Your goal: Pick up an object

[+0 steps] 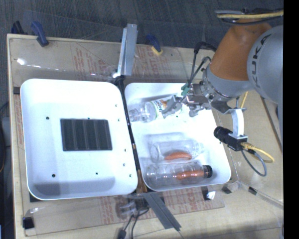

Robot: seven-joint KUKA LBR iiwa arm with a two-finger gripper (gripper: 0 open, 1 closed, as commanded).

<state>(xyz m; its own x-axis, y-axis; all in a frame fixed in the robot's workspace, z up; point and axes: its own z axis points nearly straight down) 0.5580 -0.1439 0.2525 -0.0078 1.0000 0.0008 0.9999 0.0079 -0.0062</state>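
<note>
- White plastic forms the left bin (pixel 35 108) on the tabletop (pixel 65 54). It holds one dark ribbed panel (pixel 86 134), lying flat at its middle and well apart from the arm. The panel looks too low and flat to grip easily.
- Just right of the wall the bins share, a clear labelled bottle (pixel 148 110) lies on its side in the upper left of the right bin (pixel 217 156). It is the likeliest thing to be picked.
- The pincer (pixel 178 105) sits at this bottle's right end. Glare and clutter make it impossible to tell whether it is spread, pressed together or pinching the bottle, or whether it touches the bottle at all.
- The hazard is that the bottle looks light, smooth and round. A close on its end rather than its middle could send it rolling toward the shared wall. It could also pivot in the grip and drop on the way up.
- Lower in the same bin, a clear bottle with something orange inside (pixel 175 151) lies just beside a dark-capped bottle (pixel 182 173). A dropped bottle could land on them and scatter the pair.
- At far right, the grey arm (pixel 244 59) leans in over the bin's rim. Too deep a descent would press the bottle into the bin floor.
</note>
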